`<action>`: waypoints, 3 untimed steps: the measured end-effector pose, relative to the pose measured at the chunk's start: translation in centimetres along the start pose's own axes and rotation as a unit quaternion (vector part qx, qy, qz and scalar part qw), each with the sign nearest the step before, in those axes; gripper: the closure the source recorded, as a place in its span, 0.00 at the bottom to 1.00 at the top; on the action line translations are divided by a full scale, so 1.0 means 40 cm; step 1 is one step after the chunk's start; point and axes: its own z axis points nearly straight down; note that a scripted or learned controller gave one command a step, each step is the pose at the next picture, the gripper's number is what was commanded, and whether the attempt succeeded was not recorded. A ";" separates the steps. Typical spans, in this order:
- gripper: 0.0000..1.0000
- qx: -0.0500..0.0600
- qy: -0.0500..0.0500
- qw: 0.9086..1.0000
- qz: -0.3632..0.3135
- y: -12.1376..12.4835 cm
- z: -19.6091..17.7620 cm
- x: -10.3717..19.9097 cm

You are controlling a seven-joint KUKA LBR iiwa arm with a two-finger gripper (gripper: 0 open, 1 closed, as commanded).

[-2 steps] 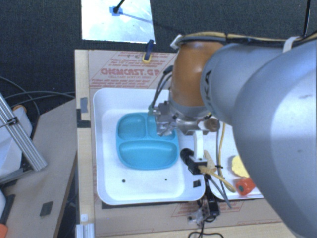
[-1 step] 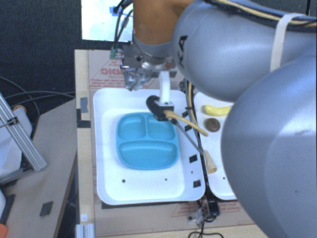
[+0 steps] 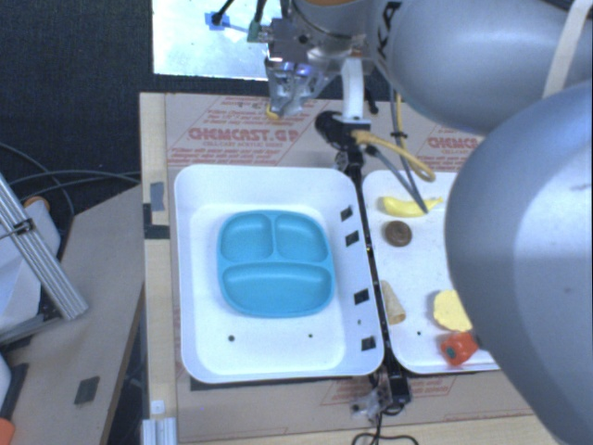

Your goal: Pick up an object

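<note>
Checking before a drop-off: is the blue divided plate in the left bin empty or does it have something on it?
Empty. The blue divided plate lies flat in the left bin, and all three compartments show bare blue.

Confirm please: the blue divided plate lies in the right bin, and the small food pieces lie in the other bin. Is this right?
Not quite. The camera view shows the blue divided plate in the left bin; the small food pieces lie in the right bin.

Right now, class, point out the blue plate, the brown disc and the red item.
blue plate (image 3: 275, 263), camera view, its centre divider.
brown disc (image 3: 398, 234), camera view, its top face.
red item (image 3: 457, 348), camera view, its middle.
</note>
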 end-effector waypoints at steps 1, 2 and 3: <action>1.00 0.008 -0.001 1.000 -0.002 -0.015 0.176 0.010; 1.00 0.008 0.000 1.000 -0.005 -0.168 0.246 0.096; 1.00 0.009 -0.001 1.000 -0.001 -0.380 0.285 0.053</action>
